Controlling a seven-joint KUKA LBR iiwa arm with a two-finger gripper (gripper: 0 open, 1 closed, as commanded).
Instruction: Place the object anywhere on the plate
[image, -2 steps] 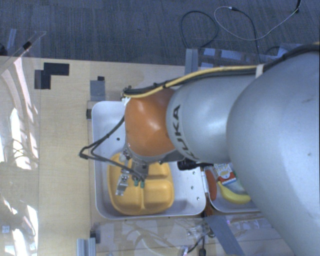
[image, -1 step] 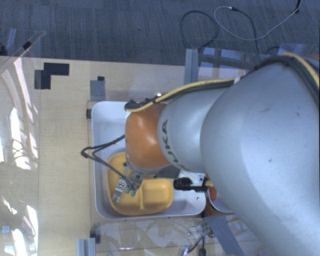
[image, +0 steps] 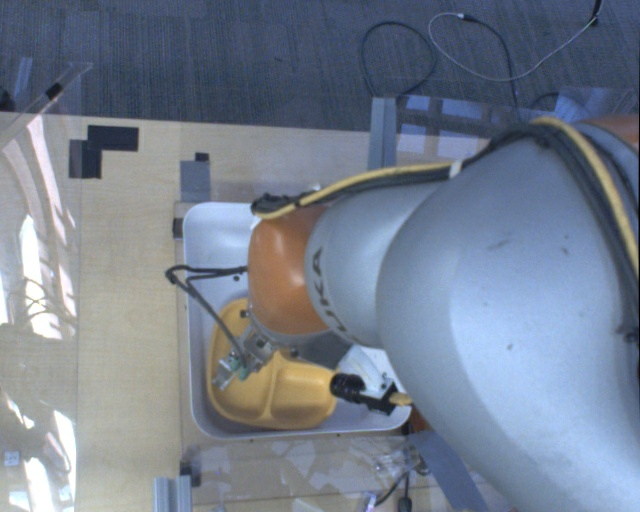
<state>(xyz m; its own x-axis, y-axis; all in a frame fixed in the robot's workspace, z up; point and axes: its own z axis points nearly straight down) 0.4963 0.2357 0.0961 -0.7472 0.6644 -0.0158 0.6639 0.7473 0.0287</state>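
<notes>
Fingers: can't tell if spread or pressed together, since the orange band (image: 285, 280) sits right over them.

Camera view: arm (image: 500, 300) comes in from the view's right & covers much of the bench (image: 120, 300). Gripper (image: 240, 366) is low in the white bin (image: 205, 235), w/ just a small grey-green bit peeking out, touching or just above a yellow shape (image: 280, 398) in the bin's near corner.

The yellow shape reads as two lobes, one by the bin's wall at the view's left, one nearer the front. Can't tell which is plate & which is object, or if it's all one thing.

Step in hand: prob. a grasp or a set-down. Can't say which w/o seeing what's betw. the fingers. Next move likely calls for a slow, straight lift so nothing drags on the bin wall.

The arm hides the bin's right half.
</notes>
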